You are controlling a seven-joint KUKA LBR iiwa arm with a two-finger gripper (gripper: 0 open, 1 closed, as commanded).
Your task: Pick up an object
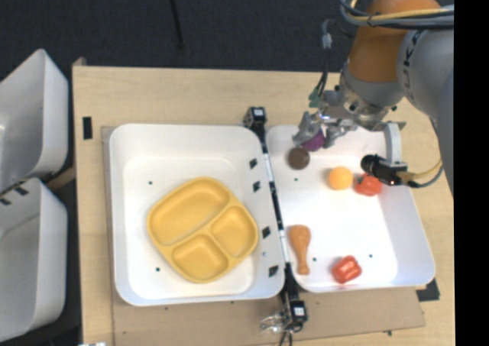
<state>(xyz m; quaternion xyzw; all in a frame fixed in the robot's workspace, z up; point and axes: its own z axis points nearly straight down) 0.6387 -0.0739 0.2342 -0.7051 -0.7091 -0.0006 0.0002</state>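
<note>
My gripper (318, 132) hangs over the far left corner of the right bin (397, 230). A small purple object (313, 139) sits between its fingers, which are shut on it; most of the object is hidden by them. Just below and to the left lies a brown round object (298, 158), apart from the fingers. Further right in the bin are an orange ball (341, 178) and a red item (368, 185). Near the front edge lie an orange drumstick (300, 247) and a red pepper (346, 269).
The left bin (130, 184) holds a yellow three-compartment plate (202, 227). A ridge (269, 184) with black clips divides the two bins. A cable and a black fitting (378, 165) hang by the arm at the right bin's far right.
</note>
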